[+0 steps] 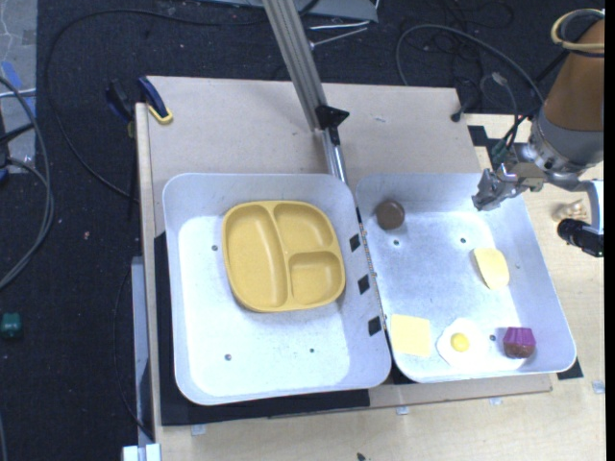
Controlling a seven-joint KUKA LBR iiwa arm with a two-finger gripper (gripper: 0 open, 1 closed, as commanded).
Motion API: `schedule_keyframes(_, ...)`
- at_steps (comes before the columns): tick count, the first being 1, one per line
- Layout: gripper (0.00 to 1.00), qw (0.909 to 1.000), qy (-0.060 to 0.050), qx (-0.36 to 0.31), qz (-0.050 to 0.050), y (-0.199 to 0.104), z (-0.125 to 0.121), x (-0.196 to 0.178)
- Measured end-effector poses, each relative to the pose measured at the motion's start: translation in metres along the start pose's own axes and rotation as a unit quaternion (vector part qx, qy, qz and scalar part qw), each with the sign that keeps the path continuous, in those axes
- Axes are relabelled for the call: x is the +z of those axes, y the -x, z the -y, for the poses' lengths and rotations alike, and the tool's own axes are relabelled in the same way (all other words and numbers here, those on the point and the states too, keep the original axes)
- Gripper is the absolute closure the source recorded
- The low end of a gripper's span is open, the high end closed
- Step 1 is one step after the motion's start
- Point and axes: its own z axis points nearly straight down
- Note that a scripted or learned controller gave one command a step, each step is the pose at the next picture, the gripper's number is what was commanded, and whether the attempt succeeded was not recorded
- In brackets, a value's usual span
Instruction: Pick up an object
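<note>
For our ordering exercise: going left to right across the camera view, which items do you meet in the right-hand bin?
Brown ball → yellow square slice → fried egg → pale yellow piece → purple block.

Robot arm, seen from above. The uppermost visible link is a rounded casing of orange-brown colour, ringed at its top by a pale band. Below it sits a smooth grey wrist collar. Between collar and jaws lies a cluster of pale metallic fittings, with thin dark cables looping beside it. The gripper itself is small, grey and angular.
</note>
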Motion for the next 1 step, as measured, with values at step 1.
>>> schedule_keyframes(1, 1.0, 1.0, 0.0, 0.0, 0.0, -0.0011, -0.0036, -0.0437)
